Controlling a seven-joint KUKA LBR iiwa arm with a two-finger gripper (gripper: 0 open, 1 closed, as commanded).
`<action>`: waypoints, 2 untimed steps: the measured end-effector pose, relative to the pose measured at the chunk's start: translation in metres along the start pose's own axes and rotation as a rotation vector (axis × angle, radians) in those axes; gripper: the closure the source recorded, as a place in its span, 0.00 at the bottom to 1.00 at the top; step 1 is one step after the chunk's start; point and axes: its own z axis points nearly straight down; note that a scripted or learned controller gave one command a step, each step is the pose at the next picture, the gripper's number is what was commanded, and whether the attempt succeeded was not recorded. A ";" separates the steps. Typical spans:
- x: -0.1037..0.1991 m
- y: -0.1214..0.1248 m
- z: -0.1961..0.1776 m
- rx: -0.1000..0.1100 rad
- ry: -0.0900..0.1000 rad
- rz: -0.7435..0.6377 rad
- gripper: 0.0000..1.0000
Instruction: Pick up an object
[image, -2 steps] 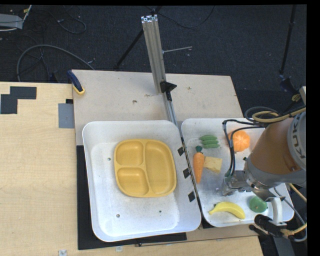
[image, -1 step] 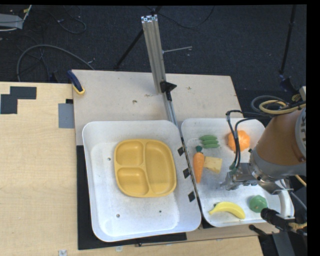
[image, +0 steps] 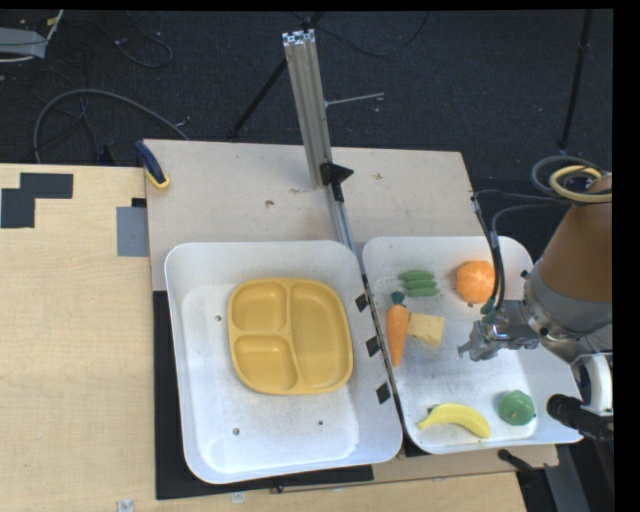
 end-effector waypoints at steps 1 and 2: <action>-0.001 0.001 -0.034 0.000 0.000 0.000 1.00; 0.046 0.024 -0.024 0.004 0.001 -0.003 1.00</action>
